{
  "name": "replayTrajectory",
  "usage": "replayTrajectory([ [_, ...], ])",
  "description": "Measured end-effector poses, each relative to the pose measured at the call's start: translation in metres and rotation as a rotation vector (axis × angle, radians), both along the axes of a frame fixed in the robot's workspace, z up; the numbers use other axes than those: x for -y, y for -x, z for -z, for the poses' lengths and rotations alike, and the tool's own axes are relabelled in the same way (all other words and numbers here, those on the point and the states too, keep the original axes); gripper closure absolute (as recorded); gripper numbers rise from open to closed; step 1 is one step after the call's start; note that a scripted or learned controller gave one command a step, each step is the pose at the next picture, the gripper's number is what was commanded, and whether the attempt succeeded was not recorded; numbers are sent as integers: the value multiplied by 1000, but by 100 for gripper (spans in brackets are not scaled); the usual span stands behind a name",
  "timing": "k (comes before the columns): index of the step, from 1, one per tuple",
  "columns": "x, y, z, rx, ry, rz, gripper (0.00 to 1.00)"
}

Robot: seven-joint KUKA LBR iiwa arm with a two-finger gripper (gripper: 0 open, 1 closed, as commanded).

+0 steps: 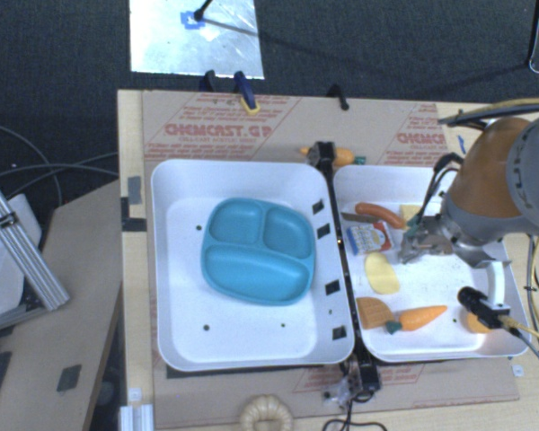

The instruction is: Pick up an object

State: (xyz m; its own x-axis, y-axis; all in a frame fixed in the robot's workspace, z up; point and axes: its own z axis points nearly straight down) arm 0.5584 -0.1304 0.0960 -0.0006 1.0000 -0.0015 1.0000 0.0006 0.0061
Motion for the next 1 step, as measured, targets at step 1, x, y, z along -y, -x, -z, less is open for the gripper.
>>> replayTrajectory([
  [1,-8,4,-57,0,-1,-4,100],
])
